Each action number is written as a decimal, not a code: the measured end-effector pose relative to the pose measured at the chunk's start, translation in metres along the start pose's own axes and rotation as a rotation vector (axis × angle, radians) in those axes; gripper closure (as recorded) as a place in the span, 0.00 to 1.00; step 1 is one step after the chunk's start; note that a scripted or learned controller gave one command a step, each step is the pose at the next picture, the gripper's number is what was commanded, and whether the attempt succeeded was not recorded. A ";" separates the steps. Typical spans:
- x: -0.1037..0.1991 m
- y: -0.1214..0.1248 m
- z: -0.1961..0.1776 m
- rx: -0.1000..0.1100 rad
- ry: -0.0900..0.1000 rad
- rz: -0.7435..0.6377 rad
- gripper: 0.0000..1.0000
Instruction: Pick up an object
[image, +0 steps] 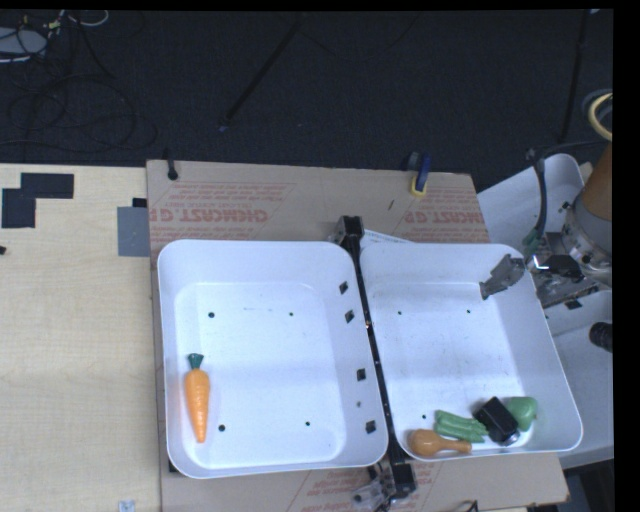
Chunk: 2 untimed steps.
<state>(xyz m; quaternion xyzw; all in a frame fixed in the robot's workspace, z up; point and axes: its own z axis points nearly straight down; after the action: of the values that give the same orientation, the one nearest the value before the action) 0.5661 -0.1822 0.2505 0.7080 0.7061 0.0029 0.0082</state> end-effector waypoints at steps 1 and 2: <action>0.045 0.029 0.099 0.024 0.011 -0.006 0.00; 0.079 0.076 0.168 0.019 0.009 -0.007 0.00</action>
<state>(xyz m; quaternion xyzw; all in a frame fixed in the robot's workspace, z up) 0.6444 -0.1044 0.0832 0.7056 0.7087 -0.0006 -0.0016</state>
